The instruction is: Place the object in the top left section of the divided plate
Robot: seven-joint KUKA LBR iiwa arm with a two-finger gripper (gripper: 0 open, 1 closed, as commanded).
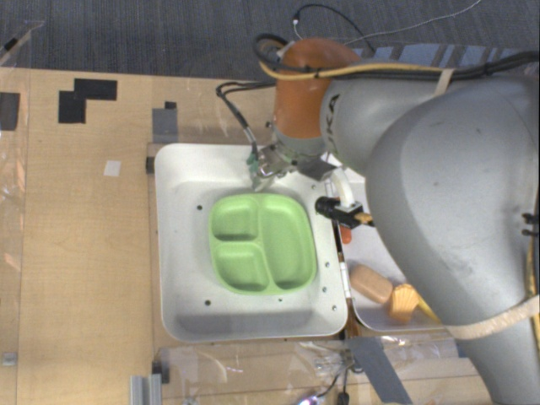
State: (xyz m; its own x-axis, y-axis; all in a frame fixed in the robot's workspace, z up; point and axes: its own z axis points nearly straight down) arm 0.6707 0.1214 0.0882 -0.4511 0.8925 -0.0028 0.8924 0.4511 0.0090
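Divided plate (263, 243), pale green and glossy, lies flat in the middle of the left bin (181, 310), with three shallow hollows parted by low ridges. Toward the near edge of the right bin (361, 312) lie a tan block (371, 283) and an orange piece (403, 302). Farther off, the gripper (266, 171) hangs at the plate's far rim. I cannot tell whether it is wide, narrow or holding anything. A release there would likely strike the rim or ridge and slide into the wrong hollow or onto the bin floor.
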